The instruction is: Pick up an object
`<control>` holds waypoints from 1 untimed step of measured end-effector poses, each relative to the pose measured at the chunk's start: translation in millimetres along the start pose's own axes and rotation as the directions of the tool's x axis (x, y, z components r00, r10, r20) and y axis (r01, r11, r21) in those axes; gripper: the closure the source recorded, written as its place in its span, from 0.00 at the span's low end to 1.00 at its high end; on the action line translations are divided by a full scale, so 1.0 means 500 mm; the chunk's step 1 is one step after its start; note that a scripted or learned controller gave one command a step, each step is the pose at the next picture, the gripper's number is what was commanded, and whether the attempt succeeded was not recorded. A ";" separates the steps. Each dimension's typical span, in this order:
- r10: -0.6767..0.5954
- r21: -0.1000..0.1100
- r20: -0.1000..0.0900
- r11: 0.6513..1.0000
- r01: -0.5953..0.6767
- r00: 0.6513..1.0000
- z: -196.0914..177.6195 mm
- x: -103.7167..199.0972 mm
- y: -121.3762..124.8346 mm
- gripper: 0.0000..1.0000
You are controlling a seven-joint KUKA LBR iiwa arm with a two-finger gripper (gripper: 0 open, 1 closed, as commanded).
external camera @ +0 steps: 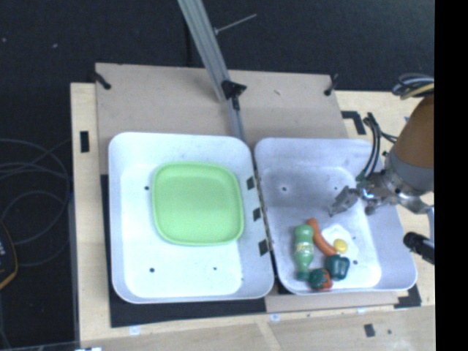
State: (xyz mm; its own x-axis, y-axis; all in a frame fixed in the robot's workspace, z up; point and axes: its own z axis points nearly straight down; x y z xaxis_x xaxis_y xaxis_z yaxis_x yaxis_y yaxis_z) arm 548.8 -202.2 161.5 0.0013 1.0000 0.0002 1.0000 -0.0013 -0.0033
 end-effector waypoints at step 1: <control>-0.001 0.000 0.000 1.000 0.001 1.000 0.124 0.000 0.000 0.00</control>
State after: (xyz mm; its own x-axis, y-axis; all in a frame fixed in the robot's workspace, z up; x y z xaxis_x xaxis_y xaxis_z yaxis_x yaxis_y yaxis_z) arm 548.6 -202.0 99.3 0.0007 1.0000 0.0000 1.0000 -0.0007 -0.0029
